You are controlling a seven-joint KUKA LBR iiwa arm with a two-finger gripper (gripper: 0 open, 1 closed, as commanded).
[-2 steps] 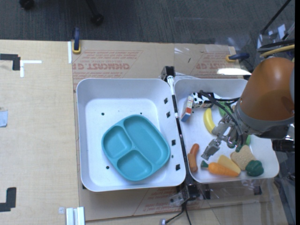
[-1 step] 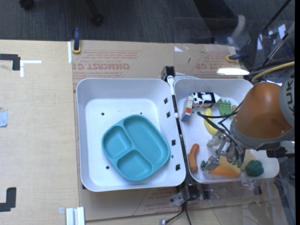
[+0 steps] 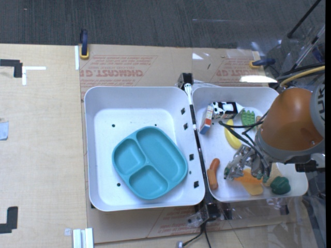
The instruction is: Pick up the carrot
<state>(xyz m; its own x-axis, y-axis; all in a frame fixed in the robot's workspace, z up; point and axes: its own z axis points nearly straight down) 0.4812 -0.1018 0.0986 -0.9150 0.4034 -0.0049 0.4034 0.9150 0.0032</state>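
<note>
One camera view. Small orange carrot-shaped toy [image 3: 213, 172] lies at the right-hand white plastic bin's [image 3: 269, 195] near-left edge, long axis roughly along that wall. Two-finger claw [image 3: 239, 170] hangs just to the carrot's right, apart from it; whether it is spread or pressed together, cannot tell. Orange wedge-like piece [image 3: 252, 184] sits right beneath the claw. Judgement: claw must shift left.

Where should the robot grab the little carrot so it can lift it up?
Probably around the middle of the carrot, coming straight down from above. It lies flat and long in the right bin, close to the left wall, so the fingers should close across its narrow width. The gripper hangs just beside it.
</note>
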